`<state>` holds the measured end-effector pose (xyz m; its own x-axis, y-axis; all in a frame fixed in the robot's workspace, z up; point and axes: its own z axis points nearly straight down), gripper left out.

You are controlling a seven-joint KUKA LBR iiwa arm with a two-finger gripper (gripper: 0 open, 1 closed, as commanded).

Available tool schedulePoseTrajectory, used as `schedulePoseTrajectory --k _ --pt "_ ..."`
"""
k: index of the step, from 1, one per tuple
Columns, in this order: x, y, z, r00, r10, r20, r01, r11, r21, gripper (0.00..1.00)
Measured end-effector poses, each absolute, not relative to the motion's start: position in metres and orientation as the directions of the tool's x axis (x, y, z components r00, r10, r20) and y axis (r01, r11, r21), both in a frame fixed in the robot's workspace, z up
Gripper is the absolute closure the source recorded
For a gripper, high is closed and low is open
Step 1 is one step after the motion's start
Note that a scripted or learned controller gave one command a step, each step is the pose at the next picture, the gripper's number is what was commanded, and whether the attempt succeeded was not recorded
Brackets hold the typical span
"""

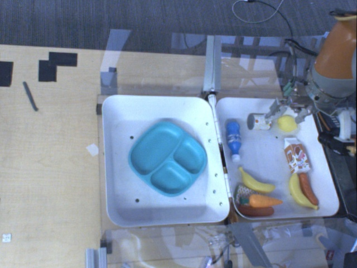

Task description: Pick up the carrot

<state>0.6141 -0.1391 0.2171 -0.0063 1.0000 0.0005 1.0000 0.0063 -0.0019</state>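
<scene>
Surface: pale wooden surface [50,166] carried two shallow white bins.
Carrot: small orange carrot [263,200] lay near, right bin [262,155].
Claw: metal claw [285,111] hovered far right; clenched or released, cannot tell.
Room: dark carpet [139,7] beyond.

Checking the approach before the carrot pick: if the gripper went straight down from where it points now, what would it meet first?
Most likely the lemon, just under the gripper at the right bin's far end, though depth is unclear. The carrot lies at the near edge.

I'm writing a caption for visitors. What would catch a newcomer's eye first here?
The blue divided plate in the left bin stands out most. The right bin holds a jumble of toy food, with the carrot at its near edge, and the end effector over a yellow lemon at the far end.
</scene>
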Motion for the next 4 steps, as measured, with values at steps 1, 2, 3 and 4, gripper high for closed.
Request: schedulePoseTrajectory --k 1,2,3,4 --pt "0.629 -0.191 0.339 0.322 0.947 -0.001 0.947 -0.322 0.001 0.00" --pt "0.642 -0.196 0.329 0.575 0.818 -0.002 0.818 -0.575 -0.001 0.00" --pt "0.596 -0.162 0.126 0.663 0.749 0.004 0.749 -0.663 0.006 0.00" --pt "0.535 -0.149 0.237 0.619 0.785 0.003 0.785 -0.619 0.004 0.00"
